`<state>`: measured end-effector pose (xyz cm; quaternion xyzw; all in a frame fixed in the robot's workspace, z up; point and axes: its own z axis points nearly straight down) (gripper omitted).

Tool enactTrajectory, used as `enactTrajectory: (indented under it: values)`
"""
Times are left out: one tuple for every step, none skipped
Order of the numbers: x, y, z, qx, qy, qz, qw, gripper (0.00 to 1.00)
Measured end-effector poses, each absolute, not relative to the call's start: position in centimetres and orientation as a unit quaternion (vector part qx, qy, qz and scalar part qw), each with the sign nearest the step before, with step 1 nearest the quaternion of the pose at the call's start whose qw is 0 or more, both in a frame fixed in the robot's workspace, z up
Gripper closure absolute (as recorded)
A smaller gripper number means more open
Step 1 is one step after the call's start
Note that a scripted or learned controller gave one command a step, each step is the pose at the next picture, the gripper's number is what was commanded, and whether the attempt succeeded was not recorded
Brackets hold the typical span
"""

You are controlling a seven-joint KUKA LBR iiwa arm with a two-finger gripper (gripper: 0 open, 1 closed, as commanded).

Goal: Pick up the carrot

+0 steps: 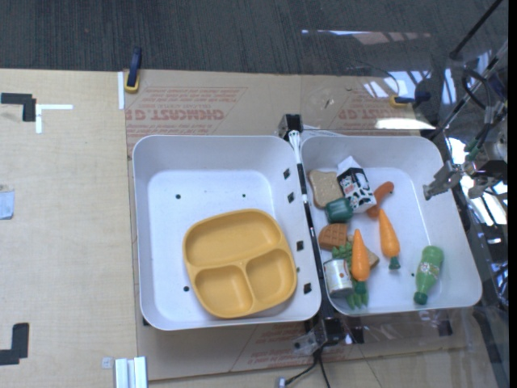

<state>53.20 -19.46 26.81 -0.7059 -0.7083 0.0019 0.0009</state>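
Observation:
Two orange carrots lie in the right bin (452,293). One carrot (388,231) rests near the bin's middle, thick end pointing to the back and its small green end toward the front. The other carrot (359,257) lies further left among the packed items, and its green leafy top (358,297) points to the front wall. A short orange piece (383,190) sits just behind the first carrot.
The right bin's left side is crowded with a bread slice (325,186), a black-and-white carton (353,183), a green can (339,210), a brown pastry (333,235) and a tin can (337,275). A green bottle (428,273) lies front right. A yellow divided plate (238,261) sits in the left bin (161,217).

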Motion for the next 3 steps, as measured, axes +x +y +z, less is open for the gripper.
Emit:
enactTrajectory:
  values:
    - [55.6,-19.8,13.1,-0.597,-0.802,0.0012,0.003,0.00]
    - [55.0,-16.4,9.0,-0.623,-0.782,0.0008,0.002,0.00]
    - [55.1,-16.5,9.8,-0.624,-0.781,0.0009,0.001,1.00]
